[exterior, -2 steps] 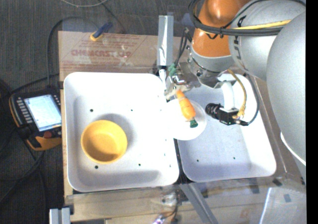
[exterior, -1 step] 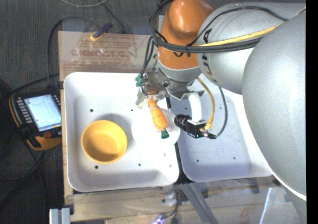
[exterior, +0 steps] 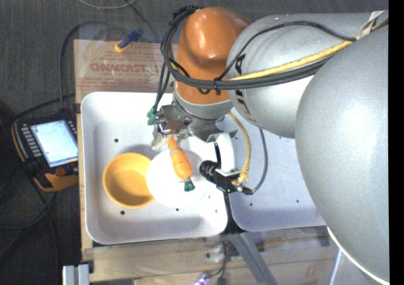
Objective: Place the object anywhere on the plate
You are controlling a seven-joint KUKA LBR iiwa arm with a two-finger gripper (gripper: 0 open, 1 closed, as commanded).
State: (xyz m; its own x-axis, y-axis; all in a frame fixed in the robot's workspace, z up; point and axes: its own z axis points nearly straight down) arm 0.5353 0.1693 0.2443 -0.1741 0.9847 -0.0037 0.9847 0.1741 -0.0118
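Jaws: they are low over the left tub, right at the top end of the carrot. I cannot tell if they are open or closed. I cannot tell if they have hold of the carrot or just touch it.
Arm (exterior: pixel 328 119): big and grey. It comes in from the right and covers a lot of the right side. It has a round orange part (exterior: pixel 205 34) just above the jaws.
Counter (exterior: pixel 145 249): a pale wood edge shows under the two tubs.
Left tub (exterior: pixel 95 151): white and not deep. The plate, the bowl and the carrot are all inside it.
Right tub (exterior: pixel 284 195): white too, touching the side of the left tub. The arm hides most of it.
Cardboard (exterior: pixel 120 66): a brown sheet with red letters, behind the left tub.
Plate (exterior: pixel 167 189): white and round. It lies flat in the right part of the left tub.
Bowl (exterior: pixel 129 179): yellow and round, open side up. It is just left of the plate, and their edges meet.
Screen (exterior: pixel 50 145): a small lit screen in a dark case, on the floor left of the counter.
Carrot (exterior: pixel 180 162): orange, with a green end. It is over the top part of the plate, tilted. Its green end points down to the middle of the plate and its orange end is up at the jaws.
Blue thing (exterior: pixel 128 39): tiny, at the back edge of the cardboard.
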